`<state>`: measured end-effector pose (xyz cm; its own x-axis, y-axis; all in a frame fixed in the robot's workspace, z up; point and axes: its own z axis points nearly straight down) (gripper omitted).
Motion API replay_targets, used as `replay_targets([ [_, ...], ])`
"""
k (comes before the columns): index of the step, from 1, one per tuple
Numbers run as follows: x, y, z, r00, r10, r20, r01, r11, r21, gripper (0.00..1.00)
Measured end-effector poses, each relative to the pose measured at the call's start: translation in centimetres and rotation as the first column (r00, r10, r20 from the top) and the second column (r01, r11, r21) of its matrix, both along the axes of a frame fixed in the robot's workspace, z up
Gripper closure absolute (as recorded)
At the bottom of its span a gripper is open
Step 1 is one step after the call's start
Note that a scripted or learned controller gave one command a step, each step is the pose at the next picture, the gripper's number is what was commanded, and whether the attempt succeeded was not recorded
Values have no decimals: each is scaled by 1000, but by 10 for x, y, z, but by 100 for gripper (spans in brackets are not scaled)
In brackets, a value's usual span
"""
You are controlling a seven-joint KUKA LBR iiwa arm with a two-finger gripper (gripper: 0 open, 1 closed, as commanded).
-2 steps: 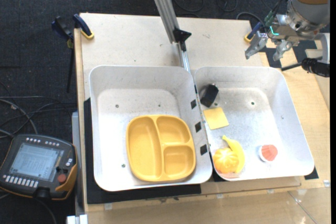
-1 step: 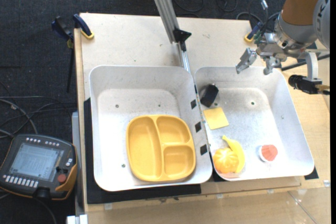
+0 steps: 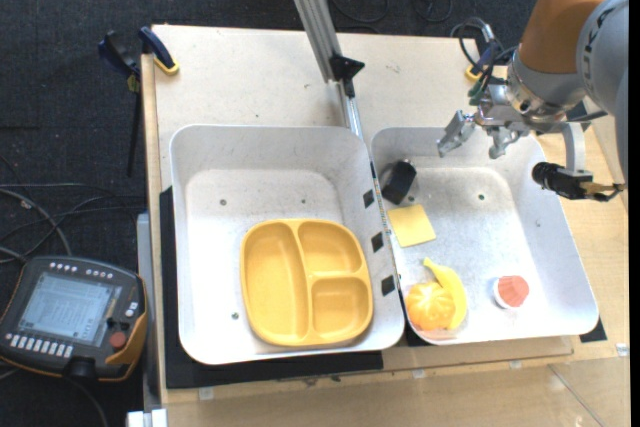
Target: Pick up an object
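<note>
We begin at the gripper [image 3: 475, 140], which hangs over the far edge of the right bin [image 3: 560, 255] with its two fingers spread wide and nothing between them. We judge this to be an approach pose: the open span suits a descent onto an object, and the arm's entry from the right keeps it over this bin.

Moving outward, we count five candidate objects in the right bin. One black block [image 3: 399, 179] lies nearest the gripper, close to the bin's left wall. One yellow square [image 3: 412, 225] lies flat just in front of it. One white bowl [image 3: 440, 320] sits at the near left corner and holds one orange fruit [image 3: 430, 307] with one banana [image 3: 449, 283] resting against it. One small red-and-white piece [image 3: 512, 291] lies apart, toward the near right.

The left bin [image 3: 200, 175] holds one yellow divided tray [image 3: 305, 282] with three compartments, lying flat near its front.

We consider the black block the most reachable target; the flat square offers the fingers little to close on.
</note>
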<state>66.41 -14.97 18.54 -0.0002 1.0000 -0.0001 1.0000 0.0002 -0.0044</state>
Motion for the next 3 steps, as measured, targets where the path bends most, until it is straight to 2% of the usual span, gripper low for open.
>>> replay_targets([
  [1,-10,-3,-50,1000,-1,-1,1,1000,0,0],
  [2,-8,-3,-36,1000,0,7,0,1000,-1,100],
  [3,-5,-2,29,1000,2,13,-2,1000,-2,100],
])
